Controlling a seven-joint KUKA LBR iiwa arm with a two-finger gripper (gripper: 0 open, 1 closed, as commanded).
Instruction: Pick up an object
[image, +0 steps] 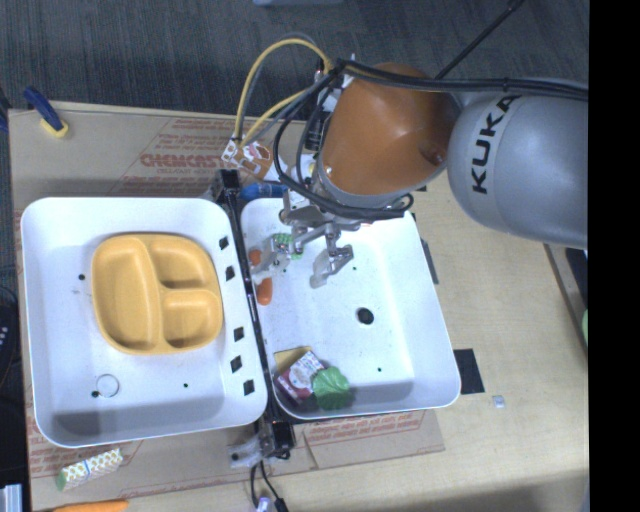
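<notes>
My gripper (307, 257) hangs over the back-left part of the right bin (400, 290), fingers spread and open with nothing between them. Its left finger (284, 247) is beside a small green-and-white piece (279, 240). Just left of that lie a small orange piece (256, 258) and an orange carrot-like piece (263, 291), close to the bin's left wall. At the front of the bin a green object (332, 384) sits against a dark red packet (299, 378) and a yellow item (291, 358).
The left bin (50, 300) holds a yellow divided tray (156, 292). A dark round spot (365, 317) marks the right bin's floor. The arm's orange wrist (385, 130) and cables hang over the right bin's back edge. A green-and-white wrapper (88, 467) lies outside, front left.
</notes>
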